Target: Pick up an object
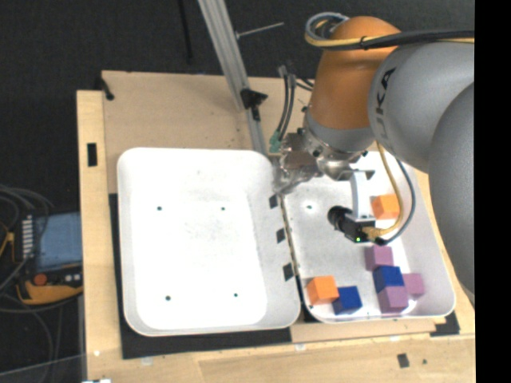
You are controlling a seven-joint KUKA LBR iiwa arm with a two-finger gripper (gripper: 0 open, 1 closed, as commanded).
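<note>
We are seeing the gripper (289, 172) hanging over the right bin's (319, 222) upper-left rim; its state we cannot tell. Blocks are lying apart from it: an orange block (323, 288) and a blue block (347, 299) near the front wall.

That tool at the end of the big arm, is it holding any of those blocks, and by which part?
It cannot be told. The tool sits over the left edge of the right bin, and the blocks that can be seen lie apart from it in that bin.

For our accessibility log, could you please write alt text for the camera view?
A grey arm reaches from the right over the right bin, which holds orange, blue and purple blocks. The left bin lies beside it on the bench.
</note>
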